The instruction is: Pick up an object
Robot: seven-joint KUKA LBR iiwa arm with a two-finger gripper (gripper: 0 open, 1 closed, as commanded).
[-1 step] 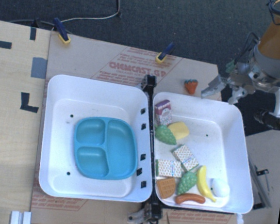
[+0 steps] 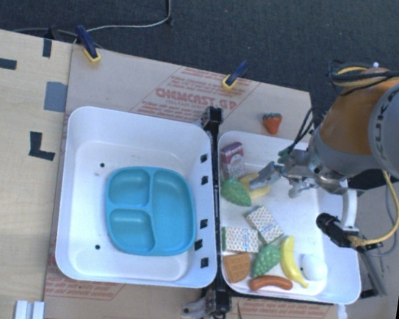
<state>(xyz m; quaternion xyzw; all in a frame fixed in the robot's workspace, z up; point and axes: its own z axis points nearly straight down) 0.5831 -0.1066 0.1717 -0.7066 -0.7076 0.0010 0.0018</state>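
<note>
camera view: hand just right of green toy.

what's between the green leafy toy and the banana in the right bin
In the camera view, two checkered packets lie between the green leafy toy and the banana.

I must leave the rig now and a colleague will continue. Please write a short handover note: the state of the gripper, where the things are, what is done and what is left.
Gripper: low over the upper part of the right bin, beside the green leafy toy; whether the jaws are open or shut cannot be told, and nothing is seen held.
Right bin: small purple carton, two checkered packets, banana, red sausage, orange cracker.
Left bin: blue divided tray.
On the cardboard behind the bins: toy strawberry.
Done: nothing picked up yet.
Left: grasp one object and lift it.
</note>
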